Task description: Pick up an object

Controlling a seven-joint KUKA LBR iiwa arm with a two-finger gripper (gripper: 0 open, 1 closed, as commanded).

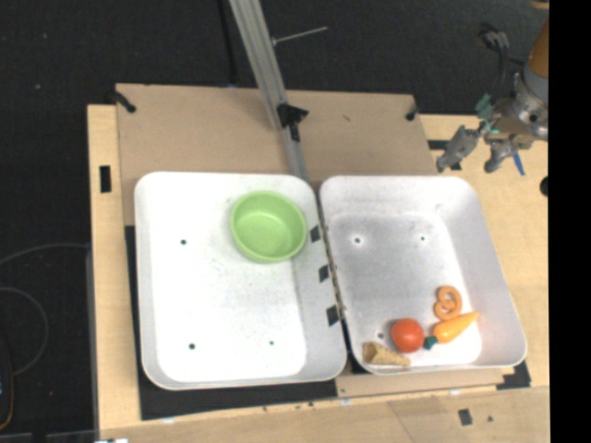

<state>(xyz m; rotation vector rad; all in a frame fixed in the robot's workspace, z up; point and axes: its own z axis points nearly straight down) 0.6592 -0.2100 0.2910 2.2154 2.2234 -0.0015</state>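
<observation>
Gripper (476,149) spread open, empty — well beyond tomato (406,334). Tomato probably light, smooth, rolls — grasp across its middle.

Two shallow white bins side by side on a tan bench (102,247). In the left bin (185,340), a green bowl (269,227), upright, near the far right corner. In the right bin (397,247), four small things clustered at the near right corner: a red tomato (406,334), an orange carrot (456,327) just beside it, an orange pretzel-like ring (448,301) behind the carrot, a tan wedge (386,355) against the near wall. Above the bench's far right corner, clear of both bins, the gripper (476,152), fingers spread apart, nothing between them.
</observation>
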